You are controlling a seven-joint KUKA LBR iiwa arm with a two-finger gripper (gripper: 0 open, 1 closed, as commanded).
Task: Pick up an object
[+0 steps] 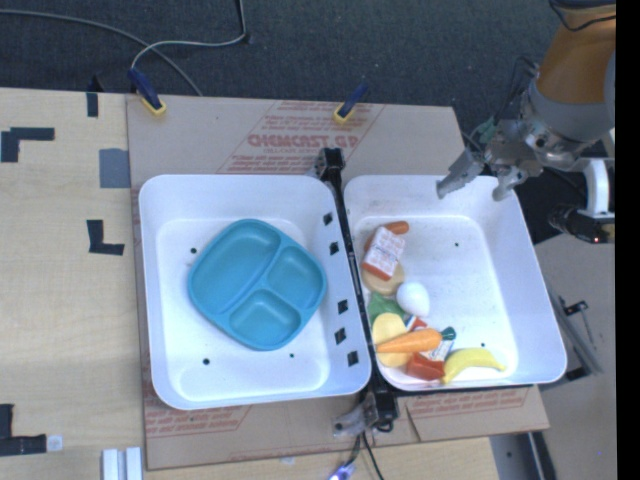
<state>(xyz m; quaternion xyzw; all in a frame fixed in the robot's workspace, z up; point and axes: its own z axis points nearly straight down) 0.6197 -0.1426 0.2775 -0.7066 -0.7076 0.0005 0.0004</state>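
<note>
A toy banana (472,362) and carrot (408,342) lie at the right bin's (520,258) near edge. The gripper (476,184) hovers above its far rim, fingers apart, empty. Red print on the cardboard (290,138) is unreadable.

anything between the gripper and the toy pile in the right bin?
Nothing visible. The gripper hangs open above the right bin's far rim; bare bin floor separates it from the pile along the bin's left wall: carton, egg, carrot, banana.
</note>
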